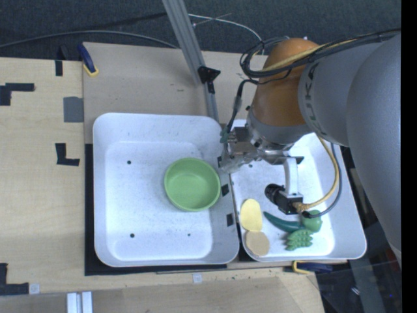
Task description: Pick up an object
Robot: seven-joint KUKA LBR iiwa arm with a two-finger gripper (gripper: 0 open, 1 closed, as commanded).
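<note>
A green bowl [191, 184] sits in the left bin [124, 194], toward its right side. In the right bin [339, 240] lie a yellow lemon-shaped piece [251, 214], a tan round piece [257, 243], a dark green pepper-like piece [284, 221] and a light green bumpy toy [299, 239], all near the front. The arm's orange band and grey wrist hang over the right bin's back left part. My gripper [236, 154] is low above the divider between the bins, right of the bowl and above the lemon piece. Nothing shows between its fingers.
A grey pole [186, 38] slants down from the top to the bins' back edge. Cables loop around the wrist [326, 188]. Black tape marks [62, 154] and a blue-yellow clip [88, 59] lie on the wooden bench to the left.
</note>
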